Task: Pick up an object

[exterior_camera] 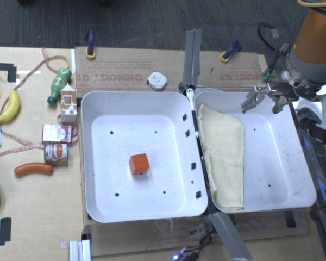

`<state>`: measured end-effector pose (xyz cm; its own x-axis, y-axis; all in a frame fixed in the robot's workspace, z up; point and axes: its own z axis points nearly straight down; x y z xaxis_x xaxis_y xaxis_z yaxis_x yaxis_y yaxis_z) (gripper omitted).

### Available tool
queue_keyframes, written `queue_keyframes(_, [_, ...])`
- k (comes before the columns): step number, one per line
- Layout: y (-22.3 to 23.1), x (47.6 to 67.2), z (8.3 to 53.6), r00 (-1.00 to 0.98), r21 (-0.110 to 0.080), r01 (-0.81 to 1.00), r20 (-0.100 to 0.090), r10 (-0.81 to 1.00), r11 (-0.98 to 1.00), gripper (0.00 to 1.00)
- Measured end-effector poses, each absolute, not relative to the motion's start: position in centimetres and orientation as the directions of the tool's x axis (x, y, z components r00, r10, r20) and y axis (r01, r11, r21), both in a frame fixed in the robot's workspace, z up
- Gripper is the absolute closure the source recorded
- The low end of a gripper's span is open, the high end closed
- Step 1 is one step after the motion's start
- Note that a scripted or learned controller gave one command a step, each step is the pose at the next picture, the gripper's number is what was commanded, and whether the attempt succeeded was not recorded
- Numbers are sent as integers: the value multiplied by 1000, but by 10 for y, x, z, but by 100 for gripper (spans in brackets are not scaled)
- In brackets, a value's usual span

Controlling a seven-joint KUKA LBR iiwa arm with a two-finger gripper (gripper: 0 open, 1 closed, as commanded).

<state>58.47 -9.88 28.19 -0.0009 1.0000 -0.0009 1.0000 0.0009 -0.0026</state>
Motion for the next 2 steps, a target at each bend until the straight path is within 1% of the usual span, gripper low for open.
queue_keyframes(1, [-183, 559, 297, 174, -1, 985, -2, 985, -174, 0])
queue_keyframes(2, [-194, 581, 324, 522, -2, 853, -3, 853, -522, 0])
